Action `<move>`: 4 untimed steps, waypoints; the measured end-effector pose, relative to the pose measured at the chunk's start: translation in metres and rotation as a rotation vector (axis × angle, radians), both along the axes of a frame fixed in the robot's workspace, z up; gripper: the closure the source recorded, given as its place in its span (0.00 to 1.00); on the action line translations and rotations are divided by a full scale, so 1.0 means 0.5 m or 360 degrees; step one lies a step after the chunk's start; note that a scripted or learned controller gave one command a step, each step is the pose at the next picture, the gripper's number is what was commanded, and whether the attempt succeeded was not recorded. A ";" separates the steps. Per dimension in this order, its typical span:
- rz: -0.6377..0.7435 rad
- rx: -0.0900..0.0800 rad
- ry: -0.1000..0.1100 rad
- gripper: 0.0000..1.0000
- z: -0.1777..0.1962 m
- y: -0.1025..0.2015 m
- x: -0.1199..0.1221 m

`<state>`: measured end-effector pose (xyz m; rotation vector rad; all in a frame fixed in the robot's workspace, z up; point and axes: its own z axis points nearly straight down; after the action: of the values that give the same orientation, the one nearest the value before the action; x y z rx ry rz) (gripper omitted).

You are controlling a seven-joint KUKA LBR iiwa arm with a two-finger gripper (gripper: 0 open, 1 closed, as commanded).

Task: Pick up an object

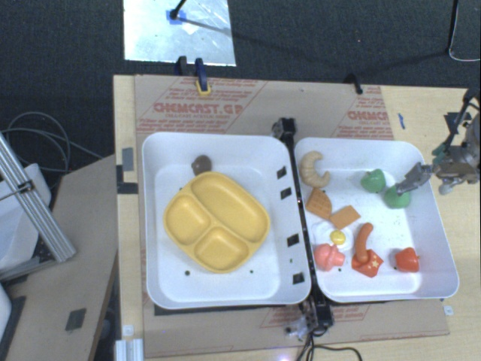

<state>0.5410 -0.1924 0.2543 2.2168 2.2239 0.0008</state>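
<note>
The right bin (432, 224) holds several toy foods. Among them are a tan croissant (316, 169), two green pieces (373, 179) (396, 197), two orange crackers (319, 202) (345, 216), a small yellow piece (337, 238), a pink piece (328, 256), an orange sausage (364, 239), a red piece (367, 265) and a red-orange pepper (406, 259). My gripper (415, 177) reaches in from the right edge. It hangs just above and to the right of the nearer green piece, at the bin's right wall. Nothing shows held in it.
The left bin (161, 277) carries a yellow divided plate (216, 221) and a small brown object (201, 164) behind it. A black divider (294, 216) runs between the bins. A shiny sheet (179, 21) lies beyond the bench.
</note>
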 end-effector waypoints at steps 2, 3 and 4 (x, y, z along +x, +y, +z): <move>0.0014 0.0000 -0.0015 0.00 -0.337 0.118 0.124; -0.0005 -0.0042 -0.0022 0.00 -0.248 0.194 0.173; -0.0010 -0.0004 0.0007 0.00 -0.344 0.189 0.121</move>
<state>0.6014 -0.0978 0.0825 2.2248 2.2178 -0.0065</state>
